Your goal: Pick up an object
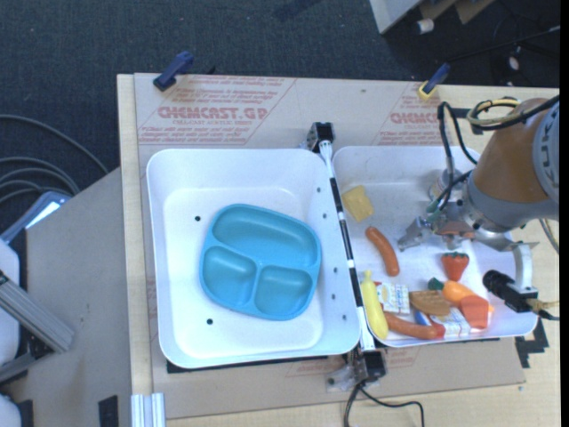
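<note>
Arm: grey with orange band, reaching in from the right over the right bin (418, 160).
Gripper (425, 230): low over the right bin's middle; fingers look spread apart, nothing seen between them.
Sausage (383, 250): red-orange, lying just left of and below the fingertips, apart from them.
Yellow block (358, 204): near the bin's left wall, up-left of the gripper.
Strawberry (455, 264): just below the wrist.
Carrot (469, 299), banana (372, 304): piled with other toy food along the near edge.
Left bin (169, 238): holds a blue divided plate (260, 261).
</note>
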{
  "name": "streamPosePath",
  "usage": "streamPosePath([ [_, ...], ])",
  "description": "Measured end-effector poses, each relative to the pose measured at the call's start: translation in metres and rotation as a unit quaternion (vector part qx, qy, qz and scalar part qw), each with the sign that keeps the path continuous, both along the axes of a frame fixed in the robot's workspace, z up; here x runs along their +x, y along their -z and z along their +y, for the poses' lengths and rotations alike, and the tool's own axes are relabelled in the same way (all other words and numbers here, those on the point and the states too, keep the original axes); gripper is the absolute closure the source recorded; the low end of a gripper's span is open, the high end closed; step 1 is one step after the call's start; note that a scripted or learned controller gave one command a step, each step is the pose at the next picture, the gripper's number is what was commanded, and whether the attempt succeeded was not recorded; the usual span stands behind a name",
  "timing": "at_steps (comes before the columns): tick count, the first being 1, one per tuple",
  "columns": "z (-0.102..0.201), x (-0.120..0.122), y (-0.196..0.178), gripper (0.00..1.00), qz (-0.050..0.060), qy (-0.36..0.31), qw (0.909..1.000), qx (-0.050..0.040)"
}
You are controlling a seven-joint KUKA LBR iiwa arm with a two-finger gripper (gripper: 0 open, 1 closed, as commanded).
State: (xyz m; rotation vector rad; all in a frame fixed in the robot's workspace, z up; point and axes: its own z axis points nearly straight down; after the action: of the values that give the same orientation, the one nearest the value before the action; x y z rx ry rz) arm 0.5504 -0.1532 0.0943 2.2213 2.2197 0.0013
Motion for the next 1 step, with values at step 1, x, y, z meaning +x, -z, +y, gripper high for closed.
streamPosePath([
  [1, -0.0193, -0.0635, 0.0102, 0.00, 0.002, 0.000, 1.0000, 0.0005],
])
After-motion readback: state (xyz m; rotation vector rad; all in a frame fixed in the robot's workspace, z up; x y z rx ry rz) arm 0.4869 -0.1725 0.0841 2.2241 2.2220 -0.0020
